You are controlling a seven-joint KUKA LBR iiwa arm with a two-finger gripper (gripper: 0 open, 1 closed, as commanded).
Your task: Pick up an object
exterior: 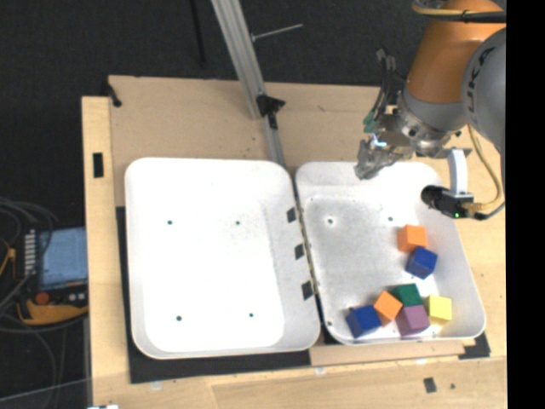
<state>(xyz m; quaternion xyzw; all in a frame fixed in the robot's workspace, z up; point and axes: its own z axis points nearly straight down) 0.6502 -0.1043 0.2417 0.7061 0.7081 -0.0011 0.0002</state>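
Note:
Several small blocks lie in the right bin point(341, 190). An orange block point(413, 237) and a blue block point(421, 262) sit by its right wall. Along its front edge are a blue block point(364, 320), an orange block point(387, 304), a green block point(409, 294), a purple block point(413, 319) and a yellow block point(439, 308). My gripper point(371, 162) hangs over the bin's back edge, well away from every block, with nothing visible between its fingers.
The left bin point(153, 228) sits beside the right one, joined by small clips. A slanted metal pole point(243, 49) rises behind the bins. A black cable fitting point(443, 199) hangs at the right bin's back right. Cables and a blue device point(60, 258) lie off the bench's left.

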